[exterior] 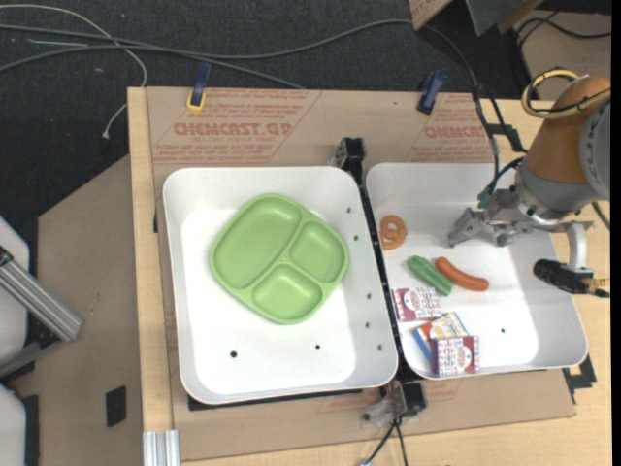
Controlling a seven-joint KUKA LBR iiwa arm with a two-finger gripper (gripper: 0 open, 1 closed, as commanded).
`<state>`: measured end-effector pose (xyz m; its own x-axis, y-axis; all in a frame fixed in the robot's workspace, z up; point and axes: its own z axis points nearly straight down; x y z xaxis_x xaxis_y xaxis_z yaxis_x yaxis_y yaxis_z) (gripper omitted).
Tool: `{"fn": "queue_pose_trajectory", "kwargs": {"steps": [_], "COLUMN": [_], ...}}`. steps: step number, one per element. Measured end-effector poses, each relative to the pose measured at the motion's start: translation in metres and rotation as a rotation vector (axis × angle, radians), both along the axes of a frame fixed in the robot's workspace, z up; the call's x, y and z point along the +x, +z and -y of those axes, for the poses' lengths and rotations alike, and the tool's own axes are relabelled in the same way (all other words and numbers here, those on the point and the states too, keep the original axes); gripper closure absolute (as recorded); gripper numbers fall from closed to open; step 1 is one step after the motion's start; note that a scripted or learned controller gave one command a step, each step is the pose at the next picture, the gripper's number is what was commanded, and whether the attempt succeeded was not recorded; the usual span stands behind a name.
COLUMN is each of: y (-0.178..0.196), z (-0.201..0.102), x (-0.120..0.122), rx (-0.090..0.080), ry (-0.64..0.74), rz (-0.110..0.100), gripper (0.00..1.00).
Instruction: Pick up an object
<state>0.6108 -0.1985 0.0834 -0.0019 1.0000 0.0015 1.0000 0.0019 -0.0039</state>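
In the right bin [427,187] lie a small orange ring [392,230], a green pod-shaped toy [428,273] and an orange-red sausage-shaped toy [463,275] side by side. Two small printed boxes [417,304] [453,353] sit near the front, with a blue item [425,338] between them. My gripper [479,237] hangs low over the right bin's back half, just behind the sausage toy and to the right of the ring. Its fingers are spread apart and nothing is between them.
A green divided plate [279,257] rests in the left bin [184,197]. The arm's orange-banded wrist [563,149] stands over the right bin's far right side. Clips [432,92] hold the cardboard base at the back; cables run behind it.
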Motion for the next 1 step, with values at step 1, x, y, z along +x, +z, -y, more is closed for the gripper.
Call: {"fn": "queue_pose_trajectory", "kwargs": {"steps": [1], "y": [0.0135], "z": [0.0], "x": [0.0016], "rx": [-0.001], "ry": [0.0], "rz": [0.005], "gripper": [1.0]}}
